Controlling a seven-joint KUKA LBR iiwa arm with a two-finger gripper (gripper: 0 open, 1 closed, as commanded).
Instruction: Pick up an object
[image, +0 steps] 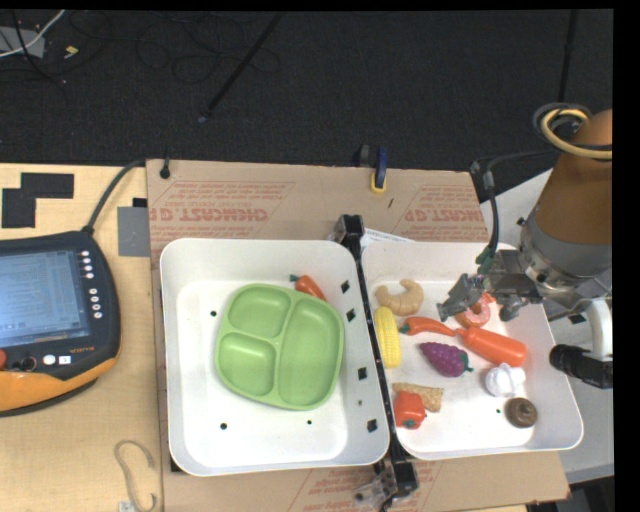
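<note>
Camera view, from above: we find the gripper (474, 296) low over the right bin (560, 430), its dark fingers spread apart with nothing seen between them. Directly beneath it lies a pink-and-white round item (477, 313), partly covered by the fingers. Just beside that we note an orange carrot (494, 346), a red chili pepper (430, 326) and a purple grape bunch (444, 358), all crowded close under the gripper. Further out in the same bin we record a croissant (403, 295), a yellow corn cob (386, 336), a red pepper (409, 409) touching a tan cracker-like piece (428, 395), a white item (501, 380) and a brown doughnut (520, 411).

The left bin (190, 420) bears a green divided plate (279, 346), with an orange-red item (309, 287) at its far edge, partly hidden.

Under both bins lies cardboard (230, 205) with red print, upside down and mirrored, which we cannot read reliably. A control pendant (50, 315) with a lit screen rests well to the left.
</note>
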